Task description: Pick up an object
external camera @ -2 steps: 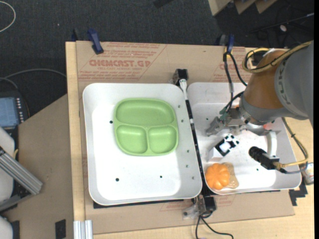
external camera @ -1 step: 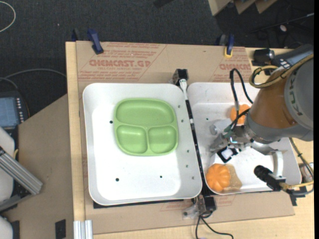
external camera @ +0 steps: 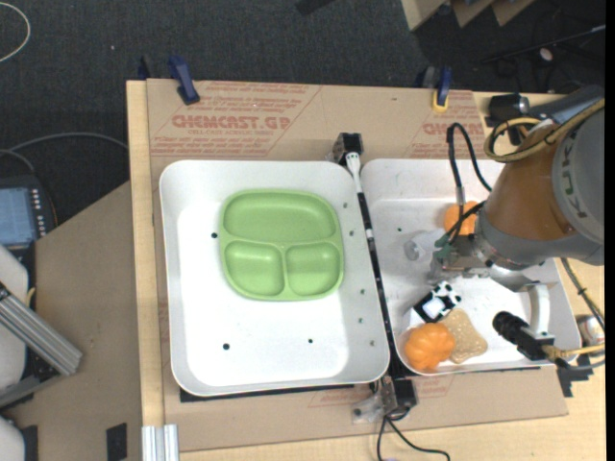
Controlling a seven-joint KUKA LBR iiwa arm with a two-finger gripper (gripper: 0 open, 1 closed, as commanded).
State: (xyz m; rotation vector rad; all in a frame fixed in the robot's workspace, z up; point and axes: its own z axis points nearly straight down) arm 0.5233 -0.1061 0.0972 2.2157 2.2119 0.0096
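End effector (external camera: 450, 255) over right bin (external camera: 404, 195), opening indiscernible; centre above black-white block (external camera: 437, 303), clear of orange ball (external camera: 428, 346).

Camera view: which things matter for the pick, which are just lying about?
Likely in play: gripper over the right bin; black-and-white object, orange lump, tan piece beside it.
Lying about: green divided plate in the left bin; blue clamp.

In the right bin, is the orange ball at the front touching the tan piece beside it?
Touching. The camera view shows the orange ball lying against the tan piece, with no gap between their edges.
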